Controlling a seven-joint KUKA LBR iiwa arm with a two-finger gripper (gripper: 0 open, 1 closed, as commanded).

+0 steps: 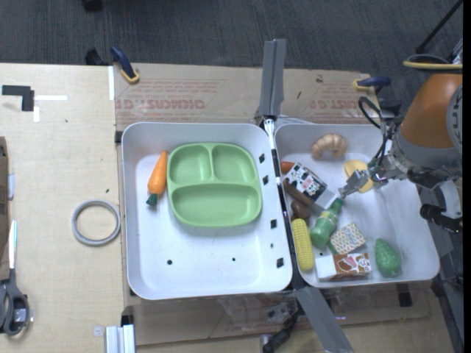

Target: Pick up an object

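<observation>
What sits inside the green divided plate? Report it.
Nothing visible: all three compartments of the green divided plate look bare. The carrot lies beside it in the left bin, outside its rim.

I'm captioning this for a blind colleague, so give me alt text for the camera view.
The arm's tool hangs low over the right bin, just above a green bottle among toy foods, including corn and a croissant. The left bin holds a green divided plate beside a carrot.
</observation>
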